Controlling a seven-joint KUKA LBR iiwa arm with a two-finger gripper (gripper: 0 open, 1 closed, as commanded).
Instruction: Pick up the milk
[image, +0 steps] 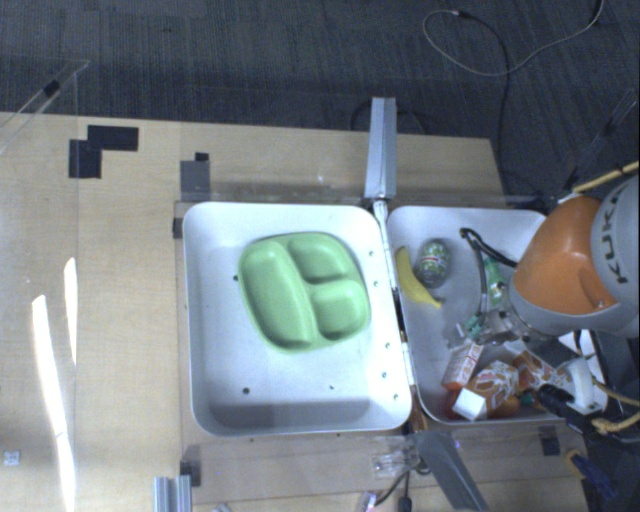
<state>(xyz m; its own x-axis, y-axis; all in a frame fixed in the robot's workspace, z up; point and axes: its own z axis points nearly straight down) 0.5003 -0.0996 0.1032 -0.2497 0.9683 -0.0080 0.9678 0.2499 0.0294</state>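
Note:
The arm, with its orange band (565, 265), reaches into the right bin (430, 405) from the right. My gripper (486, 327) hangs low over the front middle of that bin, just above a cluster of packages. A small carton (461, 370) with a red-brown side, probably the milk, lies tilted right under the gripper. A white block (468, 404) sits at the carton's front end. I cannot see anything held between the fingers.
A yellow banana (412, 281) lies along the right bin's left wall, beside a round speckled green object (433, 260). An orange-and-white printed packet (505, 385) lies next to the carton. The left bin (215, 400) holds a green divided plate (303, 289).

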